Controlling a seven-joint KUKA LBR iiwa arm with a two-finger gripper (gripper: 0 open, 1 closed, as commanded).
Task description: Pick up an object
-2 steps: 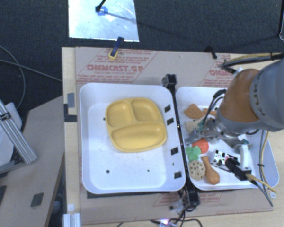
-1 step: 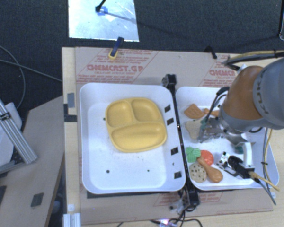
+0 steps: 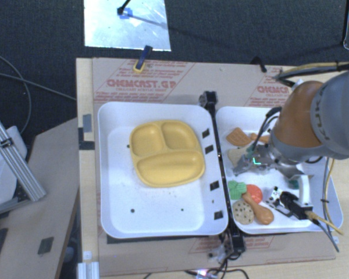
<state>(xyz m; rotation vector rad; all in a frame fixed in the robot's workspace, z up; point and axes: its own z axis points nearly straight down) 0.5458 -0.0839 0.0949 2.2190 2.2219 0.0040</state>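
Over the right-hand shallow white plastic bin the two-finger metal gripper is seen lowered among a cluster of small toy foods, the grey arm with its orange band bent down over it from the right. Whether the gripper is spread or pressed together cannot be told, since its tip is small and partly masked by the wrist; nothing can be seen held in it.

Just above the gripper a tan waffle-patterned cracker-like piece is laid flat, and directly beneath the gripper a pale cream-coloured piece is partly covered. Below the gripper, near the bin's front, a green leafy toy piece, a small red-orange rounded piece, a brown toy drumstick and a round speckled cookie are crowded together, touching or nearly so. That crowding is judged to be why the gripper is placed at the upper edge of the cluster, where pieces lie more apart and a single object may be taken.

Well to the left of the gripper, across the black divider, a yellow three-compartment plastic plate lies alone in the left white bin. Both bins are carried on a cardboard-covered surface.

The pick is judged not yet done.
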